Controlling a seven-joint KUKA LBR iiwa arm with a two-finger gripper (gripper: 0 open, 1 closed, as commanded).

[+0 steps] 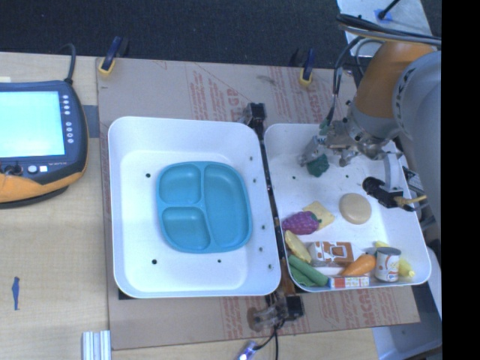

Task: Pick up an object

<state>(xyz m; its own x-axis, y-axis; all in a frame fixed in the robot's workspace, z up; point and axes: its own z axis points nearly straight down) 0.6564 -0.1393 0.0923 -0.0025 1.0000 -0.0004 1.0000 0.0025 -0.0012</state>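
Fingers (324,150) of the gripper hang low in the upper part of the right bin (281,145), and a small dark green object (319,166) sits right at their tips; whether they clamp it or merely touch it cannot be told from this angle. Above them the grey arm (409,88) with its orange band reaches in from the upper right of the frame. Lower in the same bin lie a round beige bun (355,208), a purple bunch of grapes (301,222) touching a yellow cheese wedge (322,213), a yellow corn cob (297,244), a green pod (307,271), a small printed box (331,253), an orange carrot (361,264) and a small can (387,264). The left bin (131,148) holds a blue divided plate (202,205) near its centre. At the left edge of the frame, a control pendant (37,137) with a lit screen rests on the tabletop (52,268).
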